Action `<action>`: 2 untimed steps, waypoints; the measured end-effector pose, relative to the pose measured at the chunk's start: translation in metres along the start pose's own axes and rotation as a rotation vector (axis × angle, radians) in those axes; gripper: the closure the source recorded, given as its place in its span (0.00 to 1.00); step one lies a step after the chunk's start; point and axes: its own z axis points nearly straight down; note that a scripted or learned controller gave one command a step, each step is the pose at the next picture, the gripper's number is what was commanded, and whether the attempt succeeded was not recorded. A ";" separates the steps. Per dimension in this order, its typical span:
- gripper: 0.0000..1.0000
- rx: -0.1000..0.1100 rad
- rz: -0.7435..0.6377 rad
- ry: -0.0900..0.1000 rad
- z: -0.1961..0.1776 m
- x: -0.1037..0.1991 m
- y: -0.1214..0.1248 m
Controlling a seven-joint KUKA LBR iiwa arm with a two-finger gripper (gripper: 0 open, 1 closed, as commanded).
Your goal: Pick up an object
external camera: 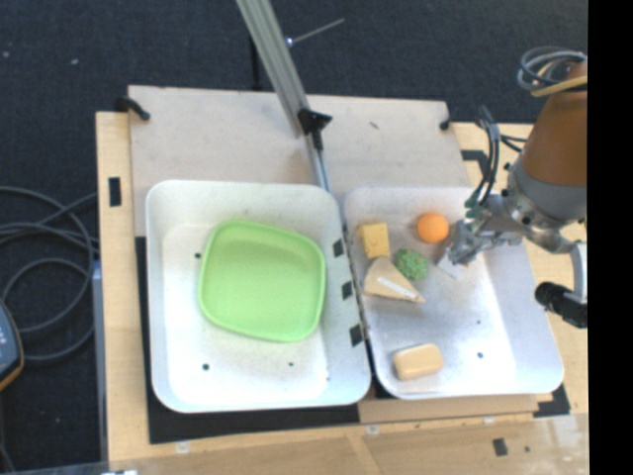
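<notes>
Two shallow white bins sit side by side on the bench. The left bin (pixel 173 364) holds a green plate (pixel 263 279) lying flat near its middle. The right bin (pixel 514 349) holds five small things.

Taking the middle of the right bin as the clock centre, an orange ball (pixel 432 228) lies at about twelve o'clock, near the far wall. A yellow cube (pixel 375 239) sits at about ten o'clock, close to the bin's left wall. A small green lump (pixel 412 264) lies between the cube and the ball, a little nearer the centre. A pale cream wedge (pixel 393 285) lies at about nine o'clock, just beside the green lump and seemingly touching it. A tan block (pixel 417 361) lies apart from the rest at about seven o'clock, near the front wall.

The arm (pixel 556 156) reaches in from three o'clock, its orange band above the grey wrist. The gripper (pixel 463 252) points down over the right bin at about one o'clock, just beside the orange ball on the ball's four o'clock side. Nothing shows between its tips, and the view is too blurred to tell how they stand.
</notes>
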 end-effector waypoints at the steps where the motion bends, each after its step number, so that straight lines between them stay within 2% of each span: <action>1: 1.00 -0.001 -0.003 0.001 -0.002 0.058 0.005; 2: 1.00 0.001 0.000 0.000 0.011 0.108 0.002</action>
